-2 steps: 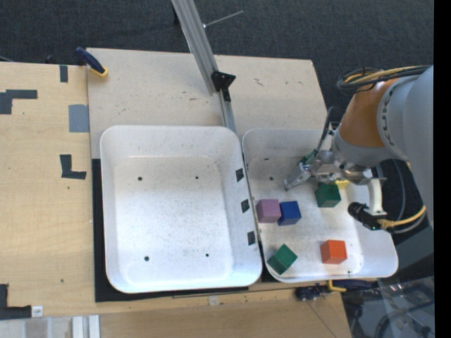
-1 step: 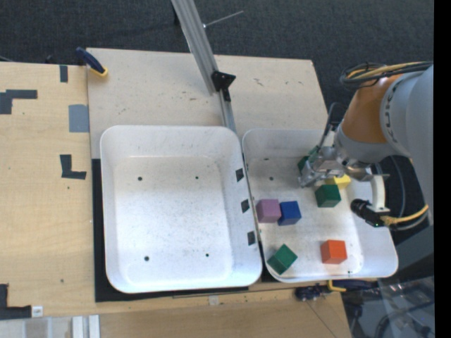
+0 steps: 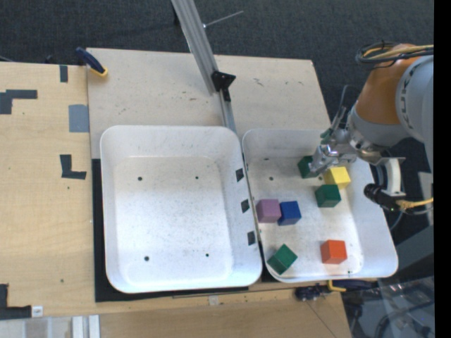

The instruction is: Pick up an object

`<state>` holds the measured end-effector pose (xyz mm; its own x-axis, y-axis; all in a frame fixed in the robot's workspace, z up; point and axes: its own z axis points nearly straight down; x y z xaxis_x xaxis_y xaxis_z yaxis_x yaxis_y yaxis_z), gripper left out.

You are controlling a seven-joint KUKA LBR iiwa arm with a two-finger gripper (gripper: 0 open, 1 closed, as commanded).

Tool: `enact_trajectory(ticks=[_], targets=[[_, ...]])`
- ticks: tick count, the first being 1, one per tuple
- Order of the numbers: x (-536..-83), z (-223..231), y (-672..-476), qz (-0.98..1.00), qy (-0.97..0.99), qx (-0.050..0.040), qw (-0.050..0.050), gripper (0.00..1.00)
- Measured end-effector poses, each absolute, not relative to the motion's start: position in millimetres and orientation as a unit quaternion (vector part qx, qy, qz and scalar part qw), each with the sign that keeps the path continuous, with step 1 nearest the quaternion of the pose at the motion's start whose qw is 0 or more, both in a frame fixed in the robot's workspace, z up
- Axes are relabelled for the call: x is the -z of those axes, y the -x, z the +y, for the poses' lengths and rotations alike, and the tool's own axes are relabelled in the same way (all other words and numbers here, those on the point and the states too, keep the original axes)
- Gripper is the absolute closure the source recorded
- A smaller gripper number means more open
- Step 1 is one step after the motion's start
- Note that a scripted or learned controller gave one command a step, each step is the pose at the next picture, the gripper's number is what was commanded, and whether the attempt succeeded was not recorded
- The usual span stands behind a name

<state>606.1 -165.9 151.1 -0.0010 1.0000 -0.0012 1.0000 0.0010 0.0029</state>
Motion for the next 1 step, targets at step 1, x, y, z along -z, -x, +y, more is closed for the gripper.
enact_trajectory(ticks=[1], targets=[[-193.4, -164.8, -606.8, 0.708, -0.707, -0.0007, 0.001, 1.0]])
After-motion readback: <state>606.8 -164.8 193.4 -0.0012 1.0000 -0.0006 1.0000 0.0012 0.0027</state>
